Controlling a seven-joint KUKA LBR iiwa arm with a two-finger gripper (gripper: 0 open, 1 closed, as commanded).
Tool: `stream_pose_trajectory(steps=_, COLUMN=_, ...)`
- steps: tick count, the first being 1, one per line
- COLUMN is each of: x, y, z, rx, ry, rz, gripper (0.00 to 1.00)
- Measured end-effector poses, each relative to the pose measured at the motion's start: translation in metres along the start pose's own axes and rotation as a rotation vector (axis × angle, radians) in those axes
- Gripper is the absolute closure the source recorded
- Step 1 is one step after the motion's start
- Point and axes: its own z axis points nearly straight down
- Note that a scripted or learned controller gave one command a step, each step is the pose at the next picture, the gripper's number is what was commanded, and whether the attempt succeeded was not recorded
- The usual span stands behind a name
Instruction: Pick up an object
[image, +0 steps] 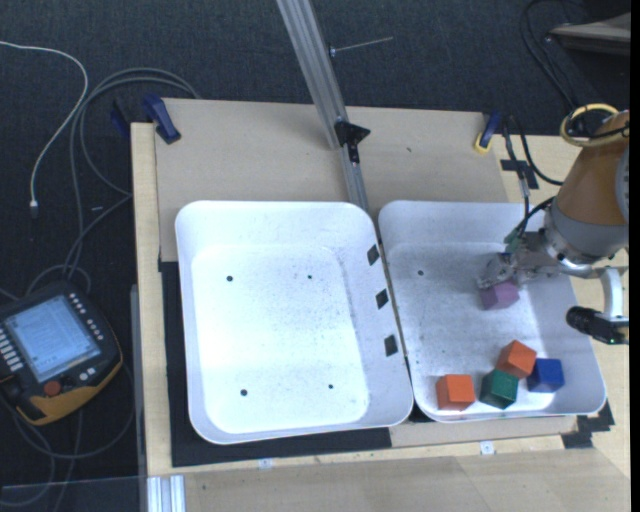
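Looking down on the wooden desk (260, 140), you have two shallow white plastic bins side by side, and the right-hand white bin (440, 310) is the landmark for everything that counts. The left-hand white bin (270, 320) lies against its left wall and holds nothing you need.

Your grey arm with the orange band (592, 190) reaches over the right-hand bin's right wall, its wrist hanging above the upper right part of the bin floor. The gripper (502, 275) points down and leftward from that wrist.

The relation your next move turns on: the small pale purple block (499, 293) sits on the bin floor directly under the gripper, touching or all but touching its tip. You cannot tell from this view whether the fingers are spread or closed, nor whether the block lies between them, so do not count it as held.

Along the bin's near wall, well apart from the gripper, sit four small cubes: an orange cube (455, 390), a green cube (499, 388), a second orange cube (518, 357) and a blue cube (546, 374).
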Motion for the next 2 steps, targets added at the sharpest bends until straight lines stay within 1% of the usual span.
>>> stream_pose_trajectory(steps=1, x=0.093, y=-0.03, z=0.003, rx=0.005, ry=0.006, rz=-0.003, gripper=1.0)
stream_pose_trajectory(steps=2, x=0.168, y=-0.012, z=-0.093, rx=-0.01, ry=0.002, rz=-0.006, gripper=1.0)
